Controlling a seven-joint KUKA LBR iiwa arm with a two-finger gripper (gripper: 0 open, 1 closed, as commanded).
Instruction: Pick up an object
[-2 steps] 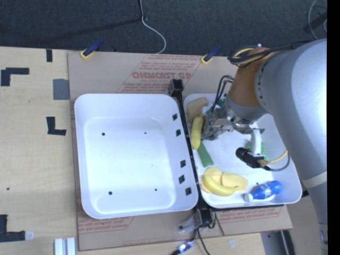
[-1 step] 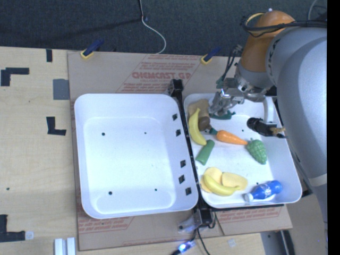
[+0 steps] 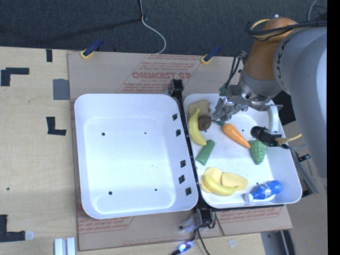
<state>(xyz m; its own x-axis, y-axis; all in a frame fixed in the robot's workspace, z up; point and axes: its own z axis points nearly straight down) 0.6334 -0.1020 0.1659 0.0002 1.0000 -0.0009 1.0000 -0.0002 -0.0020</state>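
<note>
Blue bottle (image 3: 265,190) lies on its side at the near edge of the right bin (image 3: 284,166), with its pale cap end pointing left. Just to its left sits a yellow bunch (image 3: 223,182) of toy fruit, close to the bottle's cap. Further back, a green block (image 3: 205,152) lies tilted near the bin's left wall. Behind it a banana (image 3: 195,129) curves along that same wall. A brown lump (image 3: 204,123) touches the banana's right side, and a tan piece (image 3: 197,108) sits behind both in the far left corner.

A carrot (image 3: 236,134) lies slantwise in the middle of the bin, with its thick end toward the far left. A green knobbly piece (image 3: 258,152) sits just beyond its tip on the right.

The gripper (image 3: 222,110) hangs over the far part of the right bin, between the brown lump and the carrot's thick end. Whether it is clenched or released, I cannot tell, and nothing can be seen held in it. The arm (image 3: 265,52) comes in from the right. The 2 bins sit side by side on a cardboard sheet (image 3: 154,73), with the left bin (image 3: 127,158) touching the right one.
</note>
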